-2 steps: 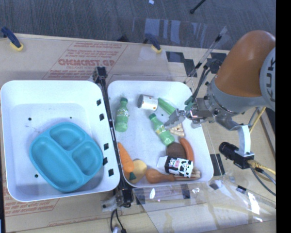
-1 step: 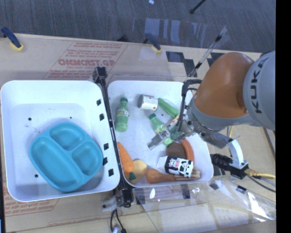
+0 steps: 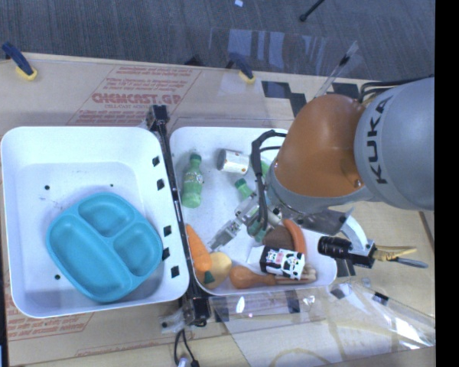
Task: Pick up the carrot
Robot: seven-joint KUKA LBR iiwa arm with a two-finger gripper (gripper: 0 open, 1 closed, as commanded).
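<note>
Carrot (image 3: pixel 196 249) is lying in the right bin (image 3: pixel 214 139), tucked along that bin's left wall near the front corner, narrow end pointing toward the back. Its fat end is touching a round yellowish thing (image 3: pixel 220 264), and next to that there's a longer orange-brown piece (image 3: pixel 249 278) lying along the front wall. A black-and-white carton (image 3: pixel 283 262) is resting just behind that piece.

My tool (image 3: pixel 231 233) is down low in the same bin, slanted toward the carrot and just beside it. Nothing is visibly gripped, and honestly I can't tell from this angle if it's released or clenched. My arm (image 3: pixel 321 151) is covering most of the right side of the bin, with a red-orange piece (image 3: pixel 294 234) poking out from under it right behind the carton.

Further back in that bin, a green bottle (image 3: pixel 192 180) is lying near the left wall and a small grey-white can (image 3: pixel 232 160) is on its side, well apart from the carrot.

Of the 2 bins on the counter (image 3: pixel 84 90), the left bin (image 3: pixel 30 174) has a blue divided plate (image 3: pixel 99 247) in it.
</note>
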